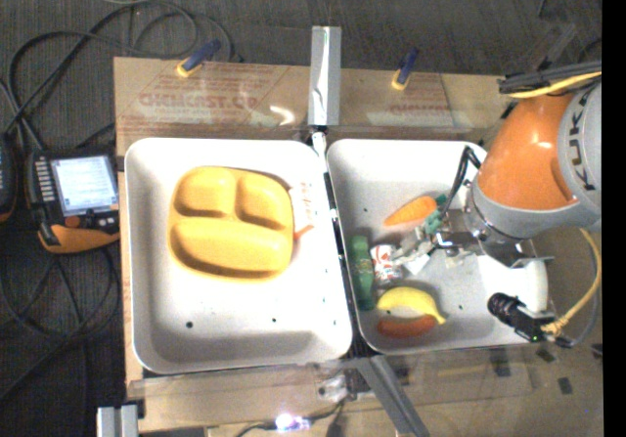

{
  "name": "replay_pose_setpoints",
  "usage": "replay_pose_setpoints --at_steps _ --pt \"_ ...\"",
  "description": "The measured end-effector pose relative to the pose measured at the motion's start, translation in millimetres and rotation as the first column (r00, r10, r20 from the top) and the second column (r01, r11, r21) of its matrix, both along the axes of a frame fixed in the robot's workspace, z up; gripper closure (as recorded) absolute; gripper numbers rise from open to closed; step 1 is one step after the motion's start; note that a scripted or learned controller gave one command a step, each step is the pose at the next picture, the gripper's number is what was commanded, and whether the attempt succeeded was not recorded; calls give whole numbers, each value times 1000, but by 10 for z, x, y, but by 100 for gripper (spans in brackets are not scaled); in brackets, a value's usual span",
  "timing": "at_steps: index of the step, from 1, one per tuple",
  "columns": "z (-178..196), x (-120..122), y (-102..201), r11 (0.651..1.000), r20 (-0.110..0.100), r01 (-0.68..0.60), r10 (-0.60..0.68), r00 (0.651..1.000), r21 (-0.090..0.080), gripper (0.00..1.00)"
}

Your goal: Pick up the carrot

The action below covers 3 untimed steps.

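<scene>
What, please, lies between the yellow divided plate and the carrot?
In the camera view, the adjoining rims of the two bins lie between the yellow divided plate and the carrot, then a bare stretch of the right bin's white floor.

Robot lab: cables (98, 15), teach pendant (76, 186).

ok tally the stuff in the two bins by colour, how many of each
orange: 1, the carrot in the right bin
yellow: 2, the sectioned tray in the left bin and the banana
green: 1, a long piece by the right bin's left wall
red: 1, the sausage-shaped piece
white with red: 1, a small item too unclear to name
total: 6
</scene>
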State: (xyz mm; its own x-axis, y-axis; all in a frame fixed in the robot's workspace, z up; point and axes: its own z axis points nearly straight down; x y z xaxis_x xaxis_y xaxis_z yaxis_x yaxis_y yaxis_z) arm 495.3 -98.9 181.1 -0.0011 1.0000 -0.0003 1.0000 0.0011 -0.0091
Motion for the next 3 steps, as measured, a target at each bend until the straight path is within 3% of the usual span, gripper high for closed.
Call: replay_pose_setpoints --at_steps 1,2,3 --pt "-924 437 -187 999 18 -49 49 999 -2 0" --pt "-839 461 -183 999 20 -49 49 999 -1 100" --pt "800 851 98 1000 2 13 -13 1000 -4 100"
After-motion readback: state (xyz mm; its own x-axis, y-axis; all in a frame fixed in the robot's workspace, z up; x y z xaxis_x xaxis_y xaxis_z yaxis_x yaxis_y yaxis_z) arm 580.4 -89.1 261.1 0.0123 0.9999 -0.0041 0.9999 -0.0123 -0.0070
